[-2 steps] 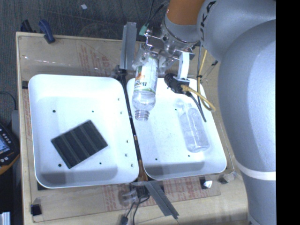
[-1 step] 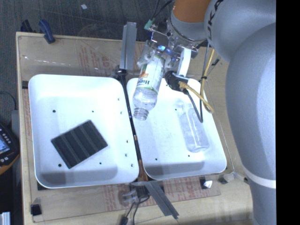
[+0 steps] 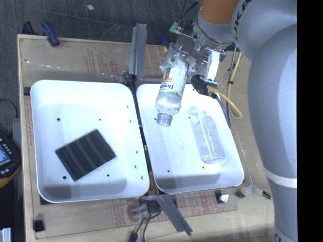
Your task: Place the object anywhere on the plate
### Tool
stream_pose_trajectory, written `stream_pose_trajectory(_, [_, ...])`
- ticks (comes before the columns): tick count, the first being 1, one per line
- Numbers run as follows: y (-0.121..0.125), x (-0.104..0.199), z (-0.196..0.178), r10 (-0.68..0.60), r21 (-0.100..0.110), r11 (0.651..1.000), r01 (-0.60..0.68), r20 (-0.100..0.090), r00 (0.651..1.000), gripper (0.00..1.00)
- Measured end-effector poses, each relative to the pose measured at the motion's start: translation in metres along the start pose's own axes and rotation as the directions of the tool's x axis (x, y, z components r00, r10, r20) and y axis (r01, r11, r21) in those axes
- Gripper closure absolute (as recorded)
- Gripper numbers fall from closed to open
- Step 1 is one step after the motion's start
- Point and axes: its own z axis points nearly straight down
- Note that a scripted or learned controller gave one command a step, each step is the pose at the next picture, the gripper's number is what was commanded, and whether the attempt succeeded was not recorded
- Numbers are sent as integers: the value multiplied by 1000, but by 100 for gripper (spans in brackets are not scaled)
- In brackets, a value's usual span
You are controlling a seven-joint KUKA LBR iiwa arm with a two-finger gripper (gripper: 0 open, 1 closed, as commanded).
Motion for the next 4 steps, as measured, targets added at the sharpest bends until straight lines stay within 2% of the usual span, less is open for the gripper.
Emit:
stream_pose_trajectory(1, [1,-3,25,48,7,999,-48,1,999,100])
stream_pose_trajectory(2, [-30,-20,29,283,9,959,-283,4,959,100])
stream_pose_trajectory(3, [11,-38,10,137,3,991,-137,0,991,100])
stream_pose_trajectory(4, [8,-20,22,208,8,978,-208,2,978,100])
